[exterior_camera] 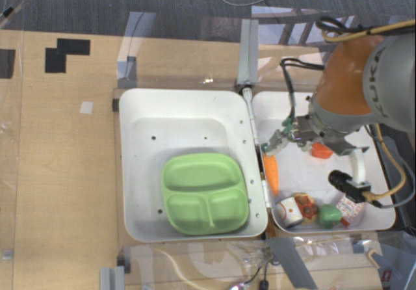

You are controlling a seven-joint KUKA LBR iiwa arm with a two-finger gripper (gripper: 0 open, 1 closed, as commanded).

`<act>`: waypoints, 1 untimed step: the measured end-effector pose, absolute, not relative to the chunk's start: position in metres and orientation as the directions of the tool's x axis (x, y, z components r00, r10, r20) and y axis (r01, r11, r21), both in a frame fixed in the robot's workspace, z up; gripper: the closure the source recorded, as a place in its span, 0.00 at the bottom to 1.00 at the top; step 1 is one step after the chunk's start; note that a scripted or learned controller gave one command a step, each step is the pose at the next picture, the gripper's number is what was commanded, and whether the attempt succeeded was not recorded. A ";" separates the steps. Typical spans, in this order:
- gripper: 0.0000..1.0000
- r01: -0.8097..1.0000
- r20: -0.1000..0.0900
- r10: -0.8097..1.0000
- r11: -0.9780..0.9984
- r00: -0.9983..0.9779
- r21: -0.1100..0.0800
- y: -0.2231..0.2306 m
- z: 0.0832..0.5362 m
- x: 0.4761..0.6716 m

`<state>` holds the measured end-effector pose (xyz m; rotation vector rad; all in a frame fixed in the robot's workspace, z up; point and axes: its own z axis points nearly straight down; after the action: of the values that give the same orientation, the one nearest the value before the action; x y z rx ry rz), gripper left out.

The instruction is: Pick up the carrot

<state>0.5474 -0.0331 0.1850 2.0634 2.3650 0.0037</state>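
Orange carrot (271, 175): lies lengthwise in the lower middle of the frame, tight against the left wall of the right bin (312, 175), thick end up; it probably rolled there, since the wall stops it
Gripper (281, 142): hangs at the centre right of the frame, just above and to the right of the carrot's upper end, and is apart from it; nothing shows in its grasp
Gripper opening: cannot be told, because the wrist and the grey-and-orange arm (364, 80) cover most of it from above
Why the pose matters: the tool tilts toward the dividing wall, which suits a target pressed against that wall, though the judgement is that there is little room on the wall side
Neighbours: a small orange-red piece (320, 150) sits just right of the gripper and could be taken for the target; a small tin (290, 210), a green item (329, 215) and a red-and-white packet (351, 207) crowd the bin's lower edge, near the carrot's tip
Left bin (149, 126): holds a green divided plate (205, 192), well clear of the work
Stage: approach, the lift not yet begun
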 end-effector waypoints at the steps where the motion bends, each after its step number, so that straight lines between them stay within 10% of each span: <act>1: 0.00 0.969 0.000 0.969 0.247 -0.247 0.003 -0.001 0.185 0.543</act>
<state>0.5434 -0.0010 0.1848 1.9268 2.4787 0.0033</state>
